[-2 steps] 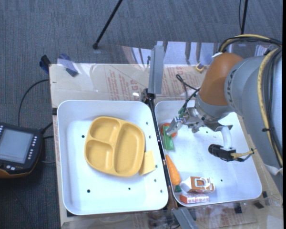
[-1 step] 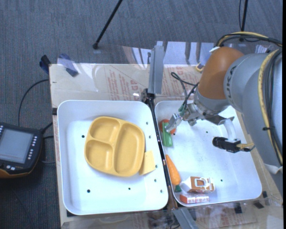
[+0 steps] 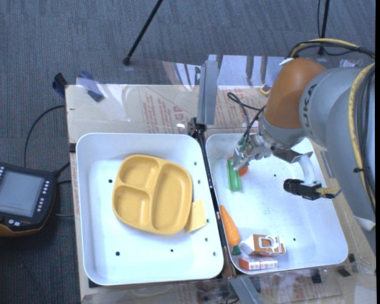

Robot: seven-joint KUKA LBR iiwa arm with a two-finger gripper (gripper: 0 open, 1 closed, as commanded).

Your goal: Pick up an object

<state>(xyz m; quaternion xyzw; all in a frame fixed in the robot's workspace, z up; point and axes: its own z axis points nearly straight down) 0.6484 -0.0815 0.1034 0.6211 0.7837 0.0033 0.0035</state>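
Probably a lab: teach pendant (image 3: 18, 198), tripod (image 3: 149, 21).

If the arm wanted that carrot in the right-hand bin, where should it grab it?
Probably across the thick orange middle of the carrot, coming straight down. It lies flat and long beside the bin's left wall, so fingers should straddle its narrow width, clear of the small carton.

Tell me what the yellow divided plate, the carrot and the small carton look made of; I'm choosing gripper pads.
Yellow divided plate: likely hard moulded plastic, matte, judging by its even colour and smooth rounded compartment ridges.
Carrot: probably a plastic toy, given its uniform orange and smooth surface; too small to be sure.
Small carton: looks like printed cardboard, with flat faces and sharp folded edges, though it could be a plastic replica.
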